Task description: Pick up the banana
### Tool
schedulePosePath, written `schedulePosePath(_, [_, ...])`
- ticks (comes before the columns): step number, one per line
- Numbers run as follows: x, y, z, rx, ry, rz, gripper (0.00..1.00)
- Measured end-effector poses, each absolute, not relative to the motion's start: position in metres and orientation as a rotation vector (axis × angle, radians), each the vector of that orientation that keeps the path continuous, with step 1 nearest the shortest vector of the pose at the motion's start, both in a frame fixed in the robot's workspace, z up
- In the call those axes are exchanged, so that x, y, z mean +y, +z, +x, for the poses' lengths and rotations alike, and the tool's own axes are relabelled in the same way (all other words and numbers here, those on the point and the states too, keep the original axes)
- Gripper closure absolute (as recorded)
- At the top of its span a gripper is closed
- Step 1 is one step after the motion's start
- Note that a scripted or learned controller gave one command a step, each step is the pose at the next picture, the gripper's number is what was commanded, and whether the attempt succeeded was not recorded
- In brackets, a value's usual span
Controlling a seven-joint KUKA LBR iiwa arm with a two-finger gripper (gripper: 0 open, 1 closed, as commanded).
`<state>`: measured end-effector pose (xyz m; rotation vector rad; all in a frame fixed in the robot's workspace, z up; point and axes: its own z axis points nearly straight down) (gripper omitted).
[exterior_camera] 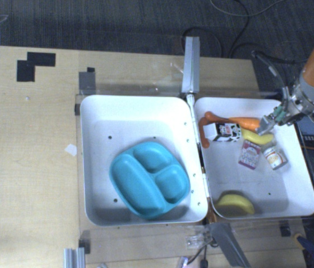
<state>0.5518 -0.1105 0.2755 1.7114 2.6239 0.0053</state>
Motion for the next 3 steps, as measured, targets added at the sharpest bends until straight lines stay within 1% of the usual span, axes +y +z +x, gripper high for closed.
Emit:
schedulePosePath(1, [-0.11, 0.275, 0.552, 2.625, 0.005, 1.711, 0.0])
schedulePosePath(2, [-0.139, 0.165, 0.571, 2.657, 0.003, 1.668, 0.0])
schedulePosePath(3, [-0.164, 0.089, 0.575, 2.646, 0.007, 1.67, 0.0])
